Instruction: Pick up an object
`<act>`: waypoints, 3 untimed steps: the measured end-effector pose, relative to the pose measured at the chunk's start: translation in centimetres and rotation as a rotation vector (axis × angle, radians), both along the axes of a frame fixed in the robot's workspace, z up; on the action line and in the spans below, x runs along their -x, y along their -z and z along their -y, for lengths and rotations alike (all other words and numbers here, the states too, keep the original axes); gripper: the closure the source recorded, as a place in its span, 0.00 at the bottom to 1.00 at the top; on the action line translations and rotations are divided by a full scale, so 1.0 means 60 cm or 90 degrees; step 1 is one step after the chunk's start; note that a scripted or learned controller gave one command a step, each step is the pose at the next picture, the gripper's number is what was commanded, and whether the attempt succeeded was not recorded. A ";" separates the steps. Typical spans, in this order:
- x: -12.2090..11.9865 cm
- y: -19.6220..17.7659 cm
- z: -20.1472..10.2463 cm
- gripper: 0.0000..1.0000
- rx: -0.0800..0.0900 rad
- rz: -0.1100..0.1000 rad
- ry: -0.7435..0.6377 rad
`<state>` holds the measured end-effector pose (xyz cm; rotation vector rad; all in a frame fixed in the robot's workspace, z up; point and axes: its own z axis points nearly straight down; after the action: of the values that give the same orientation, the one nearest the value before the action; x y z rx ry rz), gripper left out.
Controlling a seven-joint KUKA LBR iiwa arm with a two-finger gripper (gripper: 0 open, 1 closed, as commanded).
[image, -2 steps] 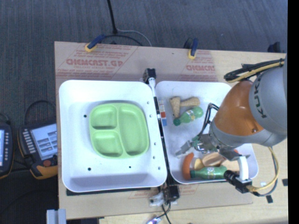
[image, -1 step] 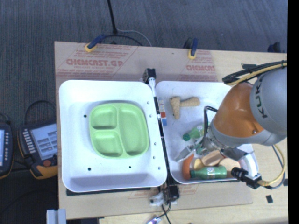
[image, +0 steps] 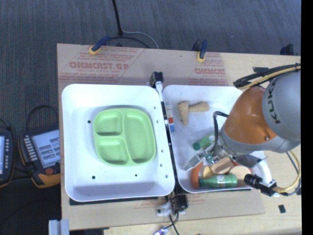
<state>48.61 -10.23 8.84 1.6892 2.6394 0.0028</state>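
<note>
From where I stand, the grey arm reaches in from the right and bends down over the right bin, its orange band bulging above the wrist. The end effector sits low in the near half of that bin, buried among the clutter, and I cannot tell whether it is released, clenched or grasping anything, because the wrist hides it.

The relation that matters for the pick: the green bottle lies just nearer than the end effector and a touch to its right, flat against the bin's near wall, with its long axis running left to right. Touching it on the left is an orange rounded piece, and a tan block rests just beyond the bottle, almost under the wrist. A small green item lies just to the left of the end effector. Well apart, toward the far side of the bin, a tan L-shaped object lies alone with open floor around it.

Counting: two white bins on the tabletop, one arm, one bottle, one orange piece, one tan block, one small green item, one L-shaped object. The left bin holds one pale green tray with three compartments.
</note>
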 end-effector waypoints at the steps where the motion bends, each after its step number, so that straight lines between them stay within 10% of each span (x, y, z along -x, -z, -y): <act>1: -0.003 -0.018 0.001 1.00 0.001 0.004 0.001; 2: 0.004 -0.159 -0.073 1.00 -0.001 -0.005 -0.179; 3: 0.004 -0.159 -0.072 0.00 -0.001 -0.005 -0.179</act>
<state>48.38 -5.88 18.39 1.3056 2.8582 -0.0001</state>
